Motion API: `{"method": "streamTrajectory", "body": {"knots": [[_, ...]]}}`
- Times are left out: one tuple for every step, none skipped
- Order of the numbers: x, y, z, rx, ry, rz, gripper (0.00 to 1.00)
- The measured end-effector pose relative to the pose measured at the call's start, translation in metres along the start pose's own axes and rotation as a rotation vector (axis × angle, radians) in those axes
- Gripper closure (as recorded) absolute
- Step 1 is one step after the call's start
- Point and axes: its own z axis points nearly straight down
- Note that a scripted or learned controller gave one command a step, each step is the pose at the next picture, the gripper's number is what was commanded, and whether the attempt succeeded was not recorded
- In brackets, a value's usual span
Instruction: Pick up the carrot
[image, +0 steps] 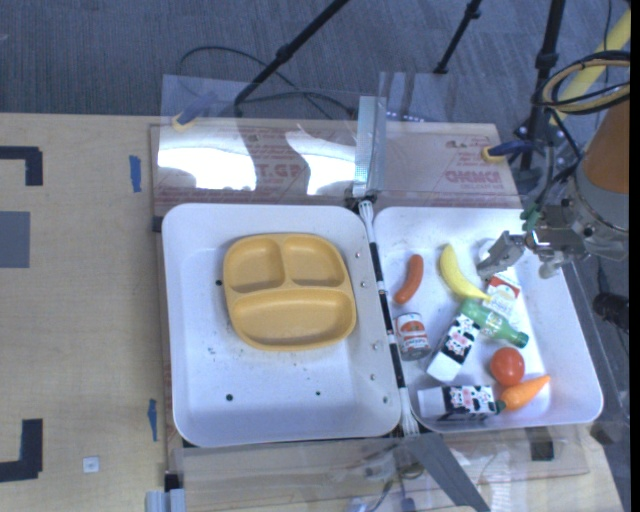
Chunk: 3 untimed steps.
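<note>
Nearest the camera, along the front wall of the right bin (585, 400), lies the carrot (526, 391) I'm after, pointing up and to the right, its thick end touching the milk carton (466, 401) that lies flat beside it. Right behind the carrot sits the tomato (507, 364), just about touching it. That's a tight corner, so my call: come down over the carrot's thin outer end, away from carton and tomato, fingers set across its length, and keep off the bin wall.

Further back from the carrot there's a second small carton (455, 343), a green bottle (495, 322) lying on its side, and a little can (412, 334) toward the divider. Behind those, a red-and-white packet (504, 290), the banana (459, 272) and a sausage (409, 279).

My gripper (515, 252) hangs over the back of this bin, well apart from the carrot, holding nothing. Whether it's spread or pressed together, I cannot tell from here.

Across the divider from the carrot, the left bin (190, 330) holds a yellow divided plate (289, 290), nothing on it.
</note>
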Motion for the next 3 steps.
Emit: {"method": "streamTrajectory", "body": {"knots": [[-0.057,-0.026,0.152,-0.022,-0.005,-0.005,0.0],[0.003,-0.045,0.156,-0.068,-0.033,-0.258,0.0],[-0.092,-0.062,0.178,-0.011,-0.006,-0.476,0.0]]}}
